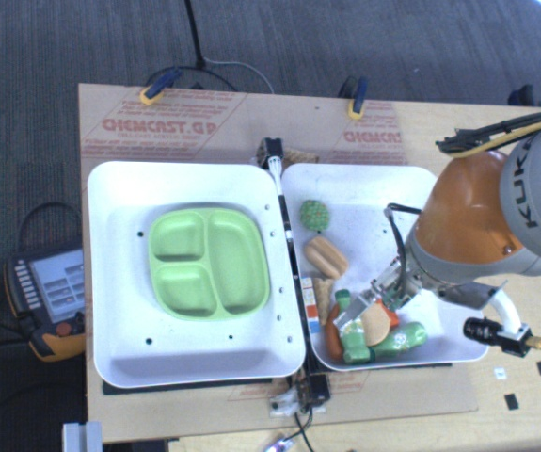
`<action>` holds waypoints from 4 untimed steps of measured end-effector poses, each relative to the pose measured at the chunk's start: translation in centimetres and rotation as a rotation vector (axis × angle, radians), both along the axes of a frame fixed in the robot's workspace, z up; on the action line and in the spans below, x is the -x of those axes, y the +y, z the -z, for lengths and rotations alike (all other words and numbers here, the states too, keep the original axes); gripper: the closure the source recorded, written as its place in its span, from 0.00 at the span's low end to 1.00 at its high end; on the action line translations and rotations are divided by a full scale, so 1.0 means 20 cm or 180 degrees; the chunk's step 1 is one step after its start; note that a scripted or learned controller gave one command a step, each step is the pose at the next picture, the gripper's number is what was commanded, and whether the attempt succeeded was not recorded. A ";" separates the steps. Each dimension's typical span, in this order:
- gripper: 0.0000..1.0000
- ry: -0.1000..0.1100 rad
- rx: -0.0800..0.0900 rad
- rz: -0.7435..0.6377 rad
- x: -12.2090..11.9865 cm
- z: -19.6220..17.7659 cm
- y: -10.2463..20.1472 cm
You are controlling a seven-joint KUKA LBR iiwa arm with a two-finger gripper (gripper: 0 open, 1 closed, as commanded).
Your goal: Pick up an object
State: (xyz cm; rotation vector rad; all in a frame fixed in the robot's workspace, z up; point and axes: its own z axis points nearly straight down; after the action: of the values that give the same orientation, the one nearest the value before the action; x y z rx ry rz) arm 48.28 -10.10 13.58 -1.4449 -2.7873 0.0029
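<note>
- I am looking down at the table [157, 125], which is carrying two white bins side by side.
- The left bin [110, 347] is holding a green divided tray [209, 262].
- The arm [472, 219] is reaching in from the right over the right bin [364, 182], where the toys are lying.
- The gripper [369, 307] is hanging low over a heap in the near corner: a green bottle [400, 339], a tan rounded piece [375, 325] and a small green piece [343, 300].
- A hot dog [326, 256] and a green ball [314, 216] are lying apart, further back.
- I cannot tell how the gripper is set, nor whether it is grasping anything.
- I judge I am working the grasp step; next calls for a firm hold on one piece, then lifting straight up.
</note>
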 end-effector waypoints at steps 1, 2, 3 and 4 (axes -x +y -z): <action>0.00 -0.0001 -0.0030 -0.0768 -0.02 0.21 -0.02; 0.00 -0.0029 -0.0010 0.0737 -0.20 0.24 -0.02; 0.00 -0.0070 0.0000 0.2073 -0.03 0.23 -0.03; 0.00 -0.0033 0.0012 0.2275 -0.16 0.24 0.02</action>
State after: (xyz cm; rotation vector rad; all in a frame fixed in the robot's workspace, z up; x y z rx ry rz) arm 51.51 -9.70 8.81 -2.3362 -2.1124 -0.0007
